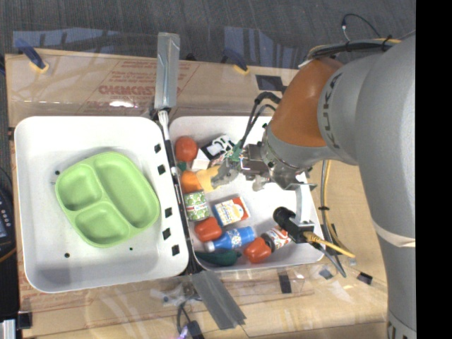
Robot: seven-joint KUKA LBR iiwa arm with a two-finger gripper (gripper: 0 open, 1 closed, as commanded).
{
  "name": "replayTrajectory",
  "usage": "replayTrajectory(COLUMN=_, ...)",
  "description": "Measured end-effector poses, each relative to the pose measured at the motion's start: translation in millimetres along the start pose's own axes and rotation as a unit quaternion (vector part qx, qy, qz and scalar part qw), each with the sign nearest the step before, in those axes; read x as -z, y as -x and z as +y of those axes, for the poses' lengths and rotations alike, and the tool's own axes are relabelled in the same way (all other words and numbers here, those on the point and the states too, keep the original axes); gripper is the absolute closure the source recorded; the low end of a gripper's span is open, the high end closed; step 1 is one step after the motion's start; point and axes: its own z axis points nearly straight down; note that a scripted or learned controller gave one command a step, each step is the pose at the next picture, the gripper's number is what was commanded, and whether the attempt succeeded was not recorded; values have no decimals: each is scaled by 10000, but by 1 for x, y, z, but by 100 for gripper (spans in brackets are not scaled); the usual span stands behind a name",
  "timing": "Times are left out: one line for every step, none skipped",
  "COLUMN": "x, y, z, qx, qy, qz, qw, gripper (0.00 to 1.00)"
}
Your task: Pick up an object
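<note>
My gripper point(227, 169) hangs low over the upper middle of the right bin point(311, 256), pointing left. Its tip is right beside a yellow-and-orange toy point(195, 181) that lies against the bin's left wall. A red ball-shaped thing point(186, 149) sits just above that toy. A black-and-white packet point(217, 147) lies near the bin's top edge. Below the gripper lie a small orange-and-white carton point(231, 210) and a green can point(196, 205). Nothing shows between the fingers.
Along the right bin's lower edge lie a red piece point(209, 228), a blue bottle point(233, 239), a red-capped item point(260, 249) and a dark green thing point(222, 258). The left bin point(35, 260) holds a green divided plate point(106, 198). The grey arm fills the right side.
</note>
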Motion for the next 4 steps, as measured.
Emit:
replayTrajectory(x=-76, y=-6, z=32, qx=399, qy=-9, qz=4, qw=9992, gripper=0)
replayTrajectory(x=-5, y=25, z=101, qx=492, qy=17, qz=-5, qw=9988, gripper=0)
replayTrajectory(x=-97, y=-3, z=87, qx=1980, qy=35, qz=-44, qw=9802, gripper=0)
replayTrajectory(x=-97, y=1, z=64, qx=2172, qy=56, qz=-44, qw=9761, gripper=0)
